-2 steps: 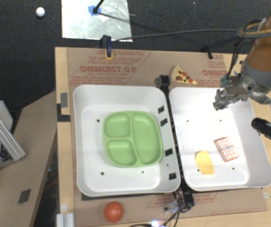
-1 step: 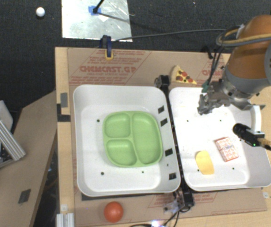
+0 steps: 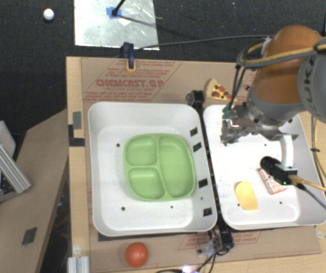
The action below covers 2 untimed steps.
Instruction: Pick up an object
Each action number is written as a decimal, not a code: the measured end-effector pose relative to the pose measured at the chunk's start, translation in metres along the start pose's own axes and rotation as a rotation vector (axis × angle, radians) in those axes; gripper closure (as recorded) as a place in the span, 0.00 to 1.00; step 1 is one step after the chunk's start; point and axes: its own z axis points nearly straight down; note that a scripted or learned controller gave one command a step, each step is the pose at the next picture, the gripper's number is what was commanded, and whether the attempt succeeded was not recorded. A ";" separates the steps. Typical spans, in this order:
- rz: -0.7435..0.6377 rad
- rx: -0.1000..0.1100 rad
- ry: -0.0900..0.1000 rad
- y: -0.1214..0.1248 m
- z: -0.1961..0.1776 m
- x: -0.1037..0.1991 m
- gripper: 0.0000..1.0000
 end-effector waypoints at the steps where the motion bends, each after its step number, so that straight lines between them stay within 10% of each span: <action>1: 0.000 -0.001 0.000 -0.005 0.014 0.054 1.00; 2: -0.001 -0.002 0.000 -0.004 0.020 0.112 1.00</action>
